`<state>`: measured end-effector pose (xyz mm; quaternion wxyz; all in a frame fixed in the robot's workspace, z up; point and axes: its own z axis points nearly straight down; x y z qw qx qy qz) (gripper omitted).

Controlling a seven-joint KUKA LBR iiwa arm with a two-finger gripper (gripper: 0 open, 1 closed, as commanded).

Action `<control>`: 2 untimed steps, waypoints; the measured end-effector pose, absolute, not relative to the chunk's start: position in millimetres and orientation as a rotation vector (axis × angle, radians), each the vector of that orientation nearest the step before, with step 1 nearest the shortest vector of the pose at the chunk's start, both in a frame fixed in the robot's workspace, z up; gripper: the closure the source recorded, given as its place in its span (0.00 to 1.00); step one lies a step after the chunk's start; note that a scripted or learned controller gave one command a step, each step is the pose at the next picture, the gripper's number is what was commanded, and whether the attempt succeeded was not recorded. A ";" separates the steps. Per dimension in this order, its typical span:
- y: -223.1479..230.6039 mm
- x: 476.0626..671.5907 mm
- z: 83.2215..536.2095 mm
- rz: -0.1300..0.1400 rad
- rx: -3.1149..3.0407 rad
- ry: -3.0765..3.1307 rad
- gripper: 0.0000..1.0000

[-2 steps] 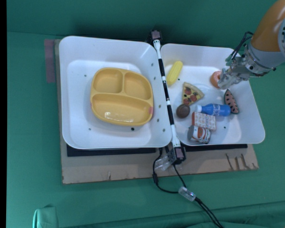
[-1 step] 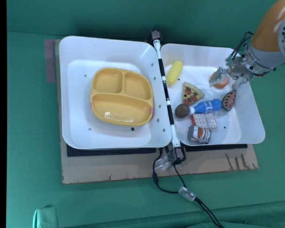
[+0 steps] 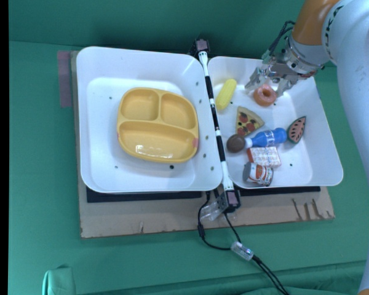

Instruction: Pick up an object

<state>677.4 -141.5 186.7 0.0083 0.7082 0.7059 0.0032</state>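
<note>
Camera view is showing you the gripper (image 3: 269, 83) hovering with jaws spread open directly over the orange donut (image 3: 265, 95), which is lying flat in the right bin's (image 3: 323, 165) far corner.

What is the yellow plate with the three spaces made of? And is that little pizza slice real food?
The yellow plate looks like hard plastic: one even colour, smooth, with a soft shine and rounded moulded dividers. The pizza slice is probably a toy, likely plastic or rubber, since its colours are flat and bright and its edges neat. The picture is too small to be sure which.
</note>
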 end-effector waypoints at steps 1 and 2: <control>-144.0 680.7 205.6 0.019 2.205 2.189 1.00; -76.2 665.4 286.6 0.015 2.216 2.207 1.00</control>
